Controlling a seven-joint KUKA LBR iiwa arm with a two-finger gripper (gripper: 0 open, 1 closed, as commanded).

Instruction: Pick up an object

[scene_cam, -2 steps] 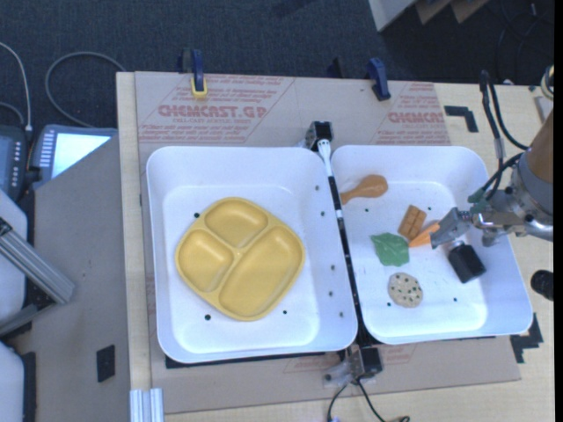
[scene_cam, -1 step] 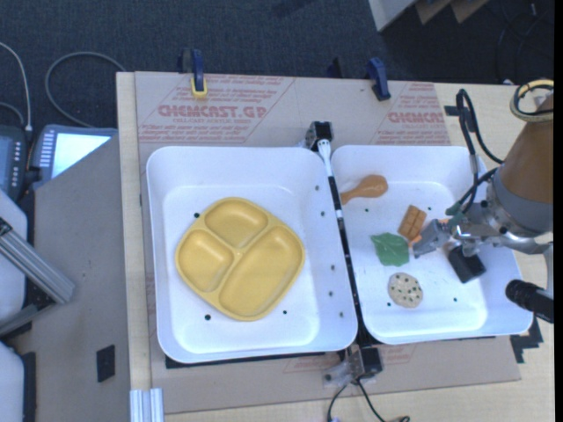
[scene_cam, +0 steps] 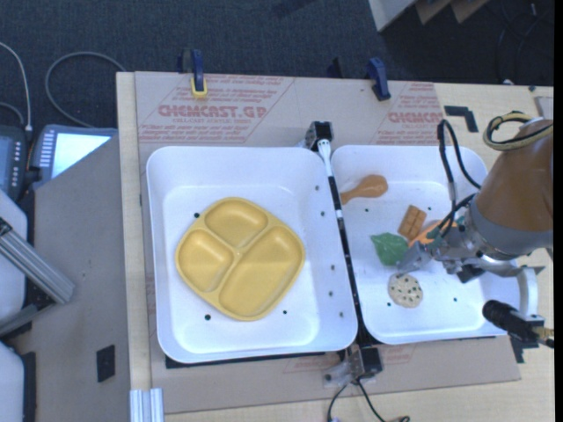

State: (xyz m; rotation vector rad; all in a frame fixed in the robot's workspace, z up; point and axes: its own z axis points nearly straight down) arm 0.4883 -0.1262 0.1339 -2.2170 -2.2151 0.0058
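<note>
camera view has the arm (scene_cam: 519,192) reaching in from the right, over the right bin (scene_cam: 457,328), with the gripper (scene_cam: 420,255) low near that bin's middle. whether it is apart or together, i cannot tell; the tip is small and dark against the clutter.

four candidates sit in the right bin. the green piece (scene_cam: 387,247) lies just to the left of the gripper tip, touching it or nearly so. the cookie (scene_cam: 405,290) sits toward the bin's front edge, just below and slightly left of the tip. the orange-brown block (scene_cam: 412,221) is toward the back, its long axis tilted, running back-right to front-left. the tan spoon-shaped piece (scene_cam: 365,188) lies near the bin's back left corner, handle pointing toward the divider.

over in the left bin (scene_cam: 167,236), the yellow divided plate (scene_cam: 239,258) sits in the middle, well apart from the arm.

my read: the green piece is the closest target, lying directly left of the tool, so a short shift left and down would do it. nothing looks lifted yet.
</note>
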